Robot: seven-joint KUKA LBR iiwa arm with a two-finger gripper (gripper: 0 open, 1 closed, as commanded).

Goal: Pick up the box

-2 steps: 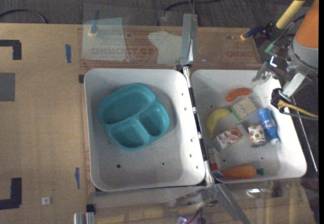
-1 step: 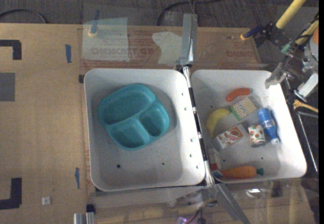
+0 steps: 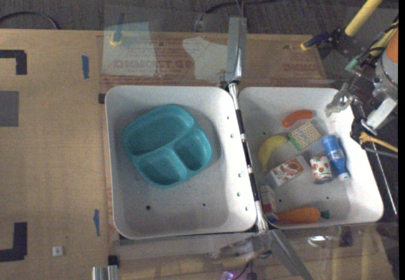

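- Gripper [image 3: 340, 100] at the right bin's [image 3: 373, 209] upper right rim; whether its jaws stand apart or together, I cannot tell.
- Nothing is seen held.
- Box [image 3: 288, 171] lies mid-bin, below left, crowded by banana [image 3: 271, 149] and can [image 3: 321, 169].

One fixed overhead view, slanted down — both white bins [image 3: 120, 146] side by side mid-frame, bench [image 3: 50, 146] around.
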